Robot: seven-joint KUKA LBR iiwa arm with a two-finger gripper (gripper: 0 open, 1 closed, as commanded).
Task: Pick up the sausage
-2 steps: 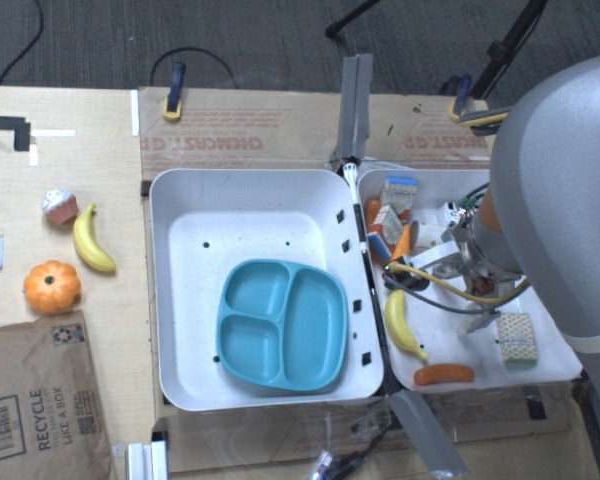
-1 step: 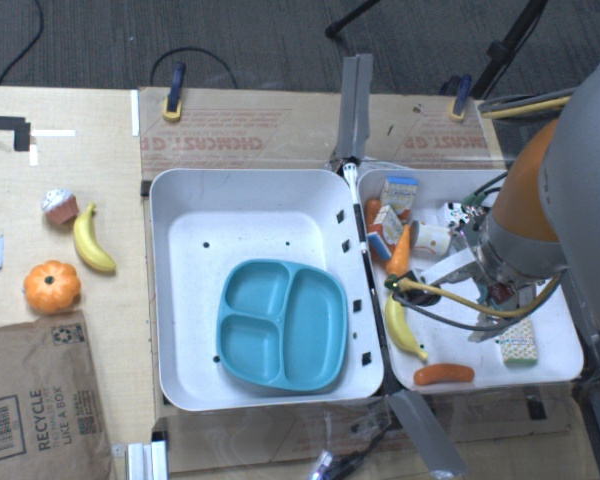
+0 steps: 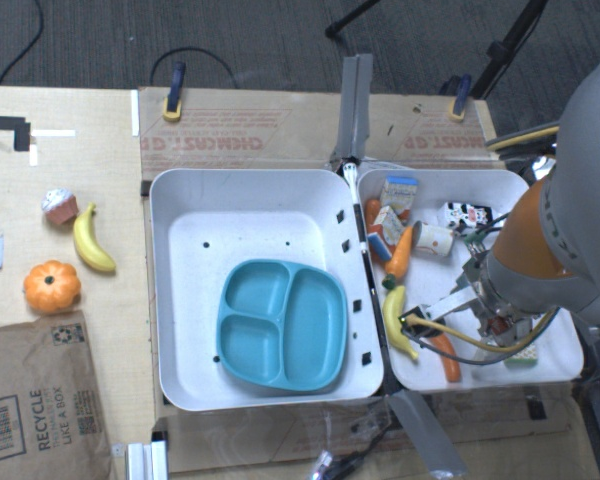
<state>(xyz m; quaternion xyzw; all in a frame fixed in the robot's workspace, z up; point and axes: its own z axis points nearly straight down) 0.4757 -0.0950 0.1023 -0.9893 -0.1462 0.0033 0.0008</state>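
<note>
A short reddish-orange sausage [image 3: 448,360] lies near the front of the right bin [image 3: 555,363], just right of a yellow banana [image 3: 396,320]. The arm comes in from the right and hangs low over this bin. Its gripper [image 3: 488,313] sits just above and to the right of the sausage, among looping cables. The wrist and cables hide its tips, and I see nothing held.
In the right bin's back half lie an orange carrot [image 3: 401,251], a white cup [image 3: 435,239], a cow-patterned item [image 3: 467,214] and a blue-topped box [image 3: 400,190]. The left bin [image 3: 180,268] holds a blue divided plate [image 3: 282,324]. A banana [image 3: 91,240], a pumpkin [image 3: 52,287] and a cupcake [image 3: 59,206] rest on the bench at left.
</note>
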